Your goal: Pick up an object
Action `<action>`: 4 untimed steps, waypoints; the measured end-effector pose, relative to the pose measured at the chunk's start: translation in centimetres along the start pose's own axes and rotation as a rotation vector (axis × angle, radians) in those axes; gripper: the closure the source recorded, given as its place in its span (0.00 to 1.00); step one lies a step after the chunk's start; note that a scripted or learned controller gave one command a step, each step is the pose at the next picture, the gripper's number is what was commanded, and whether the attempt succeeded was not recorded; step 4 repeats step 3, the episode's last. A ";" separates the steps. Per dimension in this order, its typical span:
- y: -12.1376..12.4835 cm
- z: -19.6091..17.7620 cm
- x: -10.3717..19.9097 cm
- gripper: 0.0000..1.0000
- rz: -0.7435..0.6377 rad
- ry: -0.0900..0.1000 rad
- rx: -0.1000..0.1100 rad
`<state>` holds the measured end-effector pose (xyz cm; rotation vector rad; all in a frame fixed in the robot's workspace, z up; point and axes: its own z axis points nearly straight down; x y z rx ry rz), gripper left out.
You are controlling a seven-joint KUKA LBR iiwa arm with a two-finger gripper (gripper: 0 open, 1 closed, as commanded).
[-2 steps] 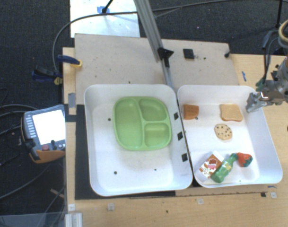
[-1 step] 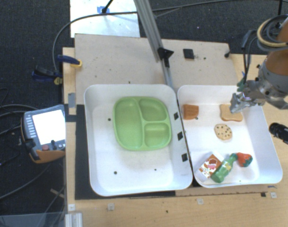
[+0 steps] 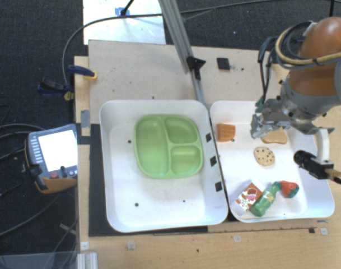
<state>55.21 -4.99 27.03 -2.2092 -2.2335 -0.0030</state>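
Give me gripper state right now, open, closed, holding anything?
Gripper: cannot be told from this view. It sits low in the right bin, at the left edge of the toast slice; nothing is visibly held.

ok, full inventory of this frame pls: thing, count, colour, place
bins: 2, white, side by side on the bench
tray: 1, green, three compartments, in the left bin
orange toast: 1, right bin, upper left
tan toast: 1, right bin, just under the gripper
cookie: 1, brown with dark chips, right bin, middle
box: 1, white and red, right bin, bottom
bottle: 1, green, right of the box
strawberry: 1, red, right bin, lower right
pendant: 1, orange and grey, left of the bench
gripper: 1, grey, over the right bin's upper part
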 end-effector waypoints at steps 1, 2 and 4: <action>-0.5 1.2 4.3 1.00 0.002 0.000 0.000; -1.0 2.9 9.4 1.00 0.001 0.000 0.001; -2.1 2.6 14.6 1.00 0.000 0.001 0.001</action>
